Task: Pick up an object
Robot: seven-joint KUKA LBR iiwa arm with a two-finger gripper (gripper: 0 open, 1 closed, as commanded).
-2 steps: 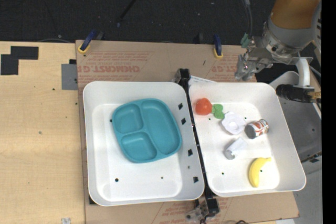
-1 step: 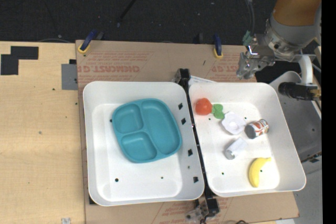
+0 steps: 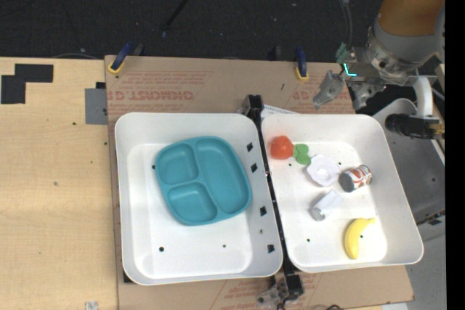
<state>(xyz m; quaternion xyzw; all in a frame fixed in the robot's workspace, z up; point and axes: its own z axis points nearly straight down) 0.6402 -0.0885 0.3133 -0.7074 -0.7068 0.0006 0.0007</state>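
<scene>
The right bin holds several small things. A red round fruit lies near its back left, with a small green piece right beside it. A small white cup sits mid-bin, and a dark can with a red and white label lies on its side next to it. Below them lies a white and grey block, and a yellow banana rests near the front right. My gripper hangs above the bin's back edge, open and holding nothing.
The left bin carries a teal divided plate. A black divider runs between the two bins. Brown cardboard lies behind the bins, held by yellow clamps.
</scene>
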